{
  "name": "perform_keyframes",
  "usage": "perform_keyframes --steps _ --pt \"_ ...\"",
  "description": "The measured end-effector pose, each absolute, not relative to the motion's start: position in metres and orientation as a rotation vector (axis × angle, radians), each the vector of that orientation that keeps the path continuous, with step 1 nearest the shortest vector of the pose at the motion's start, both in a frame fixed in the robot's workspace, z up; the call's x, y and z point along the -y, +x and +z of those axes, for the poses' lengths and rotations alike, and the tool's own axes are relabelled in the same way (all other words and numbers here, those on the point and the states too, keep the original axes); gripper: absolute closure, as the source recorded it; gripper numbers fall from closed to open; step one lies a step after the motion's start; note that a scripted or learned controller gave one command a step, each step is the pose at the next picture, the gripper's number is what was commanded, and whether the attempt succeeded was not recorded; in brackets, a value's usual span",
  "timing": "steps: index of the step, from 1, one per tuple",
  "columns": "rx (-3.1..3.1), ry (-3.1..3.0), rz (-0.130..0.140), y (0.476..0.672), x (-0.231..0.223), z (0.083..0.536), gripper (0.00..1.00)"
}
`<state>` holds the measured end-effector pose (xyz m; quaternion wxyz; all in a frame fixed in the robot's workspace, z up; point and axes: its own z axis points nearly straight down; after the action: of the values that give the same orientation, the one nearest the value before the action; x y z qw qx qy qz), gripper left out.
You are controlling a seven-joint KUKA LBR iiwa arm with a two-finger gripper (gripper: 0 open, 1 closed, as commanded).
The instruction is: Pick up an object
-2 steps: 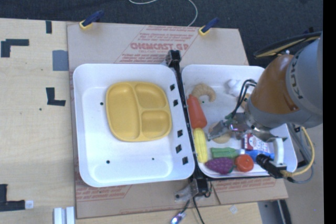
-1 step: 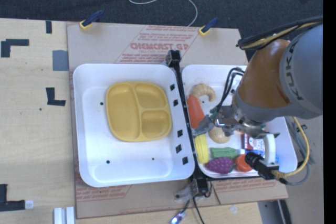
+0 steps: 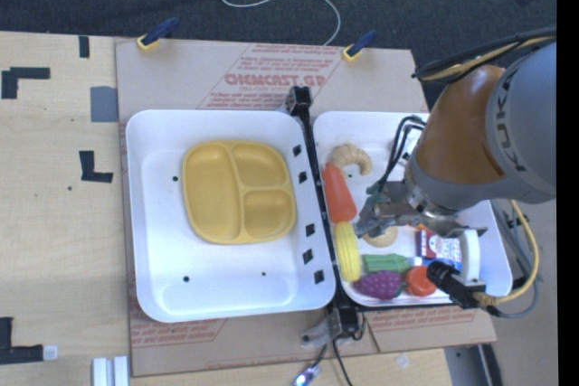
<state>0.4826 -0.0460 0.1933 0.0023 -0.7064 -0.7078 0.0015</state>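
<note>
Camera view: I've got my pincer [image 3: 378, 221] low in the right bin [image 3: 496, 221], right of frame centre. Whether it's apart or clamped, I cannot tell from here. It hovers over a pale round piece [image 3: 384, 239], with the orange carrot [image 3: 339, 193] and yellow corn [image 3: 346, 250] just left of it, green vegetable [image 3: 384, 263] and purple grapes [image 3: 379, 285] below. Nothing looks lifted, so I judge the pick not yet done. The left bin [image 3: 154, 221] holds a yellow divided plate [image 3: 240, 191].

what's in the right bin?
Right bin holds a croissant, carrot, corn, grapes, a green vegetable, a tomato. The arm covers the rest.
</note>
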Motion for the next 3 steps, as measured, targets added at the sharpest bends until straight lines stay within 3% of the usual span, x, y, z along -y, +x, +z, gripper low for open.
perform_keyframes --steps 1,2,3 --pt "2.237 -2.214 -0.013 0.499 -0.021 0.315 1.00" --pt "2.224 -2.217 0.005 0.497 -0.017 0.318 1.00" --pt "2.214 -2.225 0.007 0.491 0.044 0.271 1.00"
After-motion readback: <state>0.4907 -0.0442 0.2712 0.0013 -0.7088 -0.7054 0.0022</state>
